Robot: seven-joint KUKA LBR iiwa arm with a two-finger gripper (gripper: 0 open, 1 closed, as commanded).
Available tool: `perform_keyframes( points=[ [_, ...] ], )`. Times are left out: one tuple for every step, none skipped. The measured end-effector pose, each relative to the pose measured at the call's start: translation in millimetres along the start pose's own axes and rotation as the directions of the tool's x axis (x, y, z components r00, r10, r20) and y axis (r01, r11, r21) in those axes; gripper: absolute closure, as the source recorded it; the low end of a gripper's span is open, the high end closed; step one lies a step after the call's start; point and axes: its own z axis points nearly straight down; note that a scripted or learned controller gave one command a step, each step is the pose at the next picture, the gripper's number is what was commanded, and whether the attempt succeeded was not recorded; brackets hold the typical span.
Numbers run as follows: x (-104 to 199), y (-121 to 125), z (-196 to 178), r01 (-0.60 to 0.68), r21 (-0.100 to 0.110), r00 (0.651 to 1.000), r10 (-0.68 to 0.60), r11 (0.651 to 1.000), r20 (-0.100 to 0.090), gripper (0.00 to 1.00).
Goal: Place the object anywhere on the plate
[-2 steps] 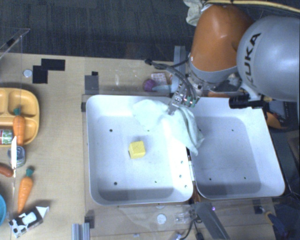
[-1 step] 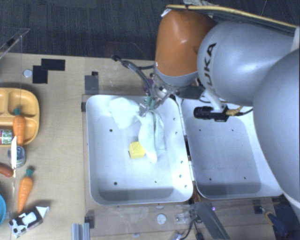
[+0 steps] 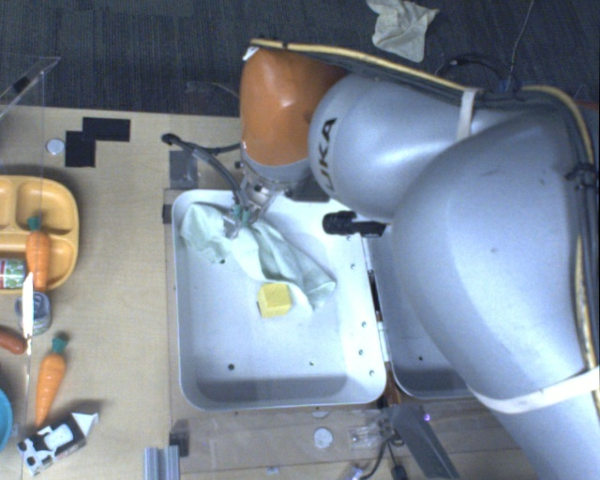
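Note:
A pale green cloth (image 3: 272, 253) lies crumpled across the upper half of the left white bin (image 3: 281, 375). A small yellow block (image 3: 275, 300) rests beside the cloth's lower edge, near the bin's middle. My gripper (image 3: 240, 217) reaches down from the orange wrist band onto the cloth's upper left part and touches it there. The yellow divided plate (image 3: 23, 202) sits on the bench at the far left, outside the bins, with a carrot (image 3: 37, 258) lying on it.
My grey arm covers most of the right bin (image 3: 422, 380). On the bench left of the bins lie a second carrot (image 3: 49, 372), a sausage (image 3: 11, 342), a small can (image 3: 11, 273) and a cow-patterned carton (image 3: 54, 441). A crumpled rag (image 3: 401, 26) lies beyond the bench.

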Motion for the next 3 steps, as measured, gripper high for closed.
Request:
perform_keyframes(
  points=[
    [9, 15, 51, -0.472, -0.011, 0.882, 0.472, 0.882, 0.004, 1.0],
    [-24, -21, -34, -0.212, -0.005, 0.977, 0.212, 0.977, 0.004, 1.0],
    [2, 4, 47, -0.413, -0.008, 0.911, 0.413, 0.911, 0.002, 1.0]
  ],
)
